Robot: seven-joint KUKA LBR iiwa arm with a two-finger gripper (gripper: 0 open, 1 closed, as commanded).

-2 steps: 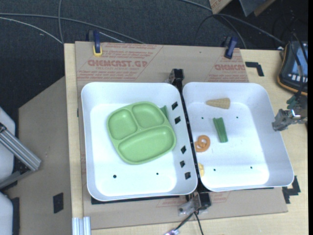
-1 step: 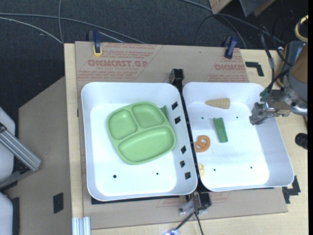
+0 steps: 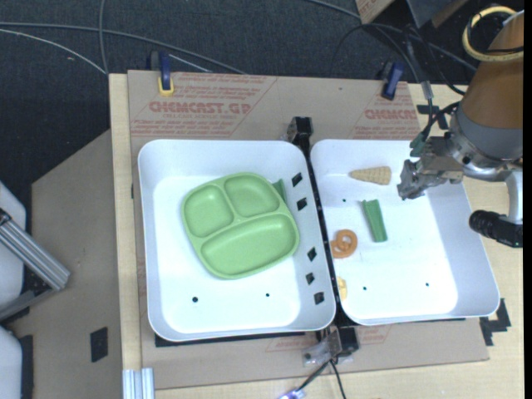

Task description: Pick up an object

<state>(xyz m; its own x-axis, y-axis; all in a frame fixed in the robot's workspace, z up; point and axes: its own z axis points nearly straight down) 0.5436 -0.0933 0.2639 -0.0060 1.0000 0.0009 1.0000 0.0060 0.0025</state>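
- White plastic bins sit side by side on the bench; the left bin holds a green divided plate, the right bin the loose pieces on offer.
- Gripper hangs over the right bin's upper part; whether it is spread or pressed together cannot be told, and nothing shows in its grasp.
- Tan cone, the nearest candidate, lies just left of the tool.
- Green stick and orange ring rest farther toward the bin's middle, apparently scattered apart so each can be taken singly.
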